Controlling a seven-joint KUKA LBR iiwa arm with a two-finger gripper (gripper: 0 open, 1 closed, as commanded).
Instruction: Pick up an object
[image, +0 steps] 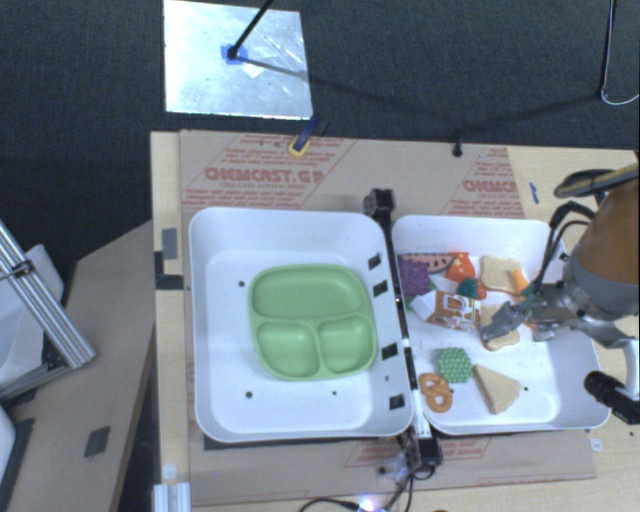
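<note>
The end effector (497, 328) hung low in the right bin (570, 410), over a tan piece (503, 338) at its tip; whether it gripped that piece could not be told. Just to its left lay a patterned orange-and-white item (452, 309). Up and beyond it sat a bread-like slice (500, 272), an orange piece (460, 267) and a purple one (416, 279). Below it rested a green round (454, 364), a pretzel (436, 391) and a tan wedge (497, 387). Far to its left, the left bin (215, 250) held a green divided tray (310, 321).
</note>
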